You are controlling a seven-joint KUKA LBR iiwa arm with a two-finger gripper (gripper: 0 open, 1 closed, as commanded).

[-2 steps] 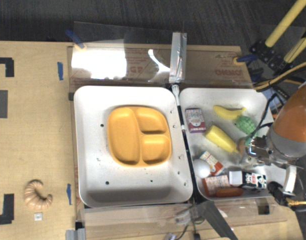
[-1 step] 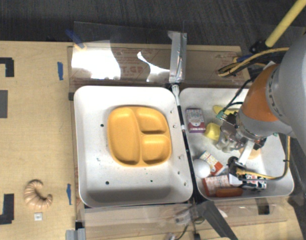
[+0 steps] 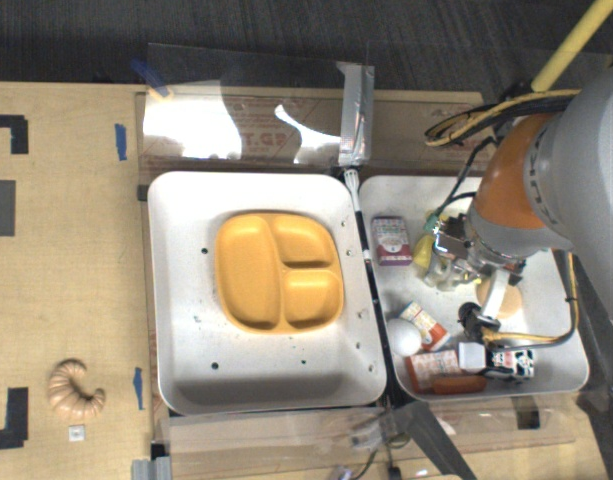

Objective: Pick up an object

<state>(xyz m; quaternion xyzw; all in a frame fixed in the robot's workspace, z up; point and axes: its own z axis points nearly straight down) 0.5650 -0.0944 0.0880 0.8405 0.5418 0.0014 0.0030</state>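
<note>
Camera view: fingers (image 3: pixel 448 265), state untellable, hang above right bin (image 3: pixel 556 363) by a small purple-and-white box (image 3: pixel 391 240).

Print on the small carton (image 3: pixel 391 239) is too blurred to read.

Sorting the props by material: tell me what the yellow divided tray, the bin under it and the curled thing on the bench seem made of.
Yellow divided tray: looks like moulded plastic, matte with a soft sheen and rounded compartment edges. Left bin: probably white plastic or coated metal, smooth, with small dark holes. Curled thing: tan, ribbed, perhaps rubber or soft plastic; too small to be sure.
</note>
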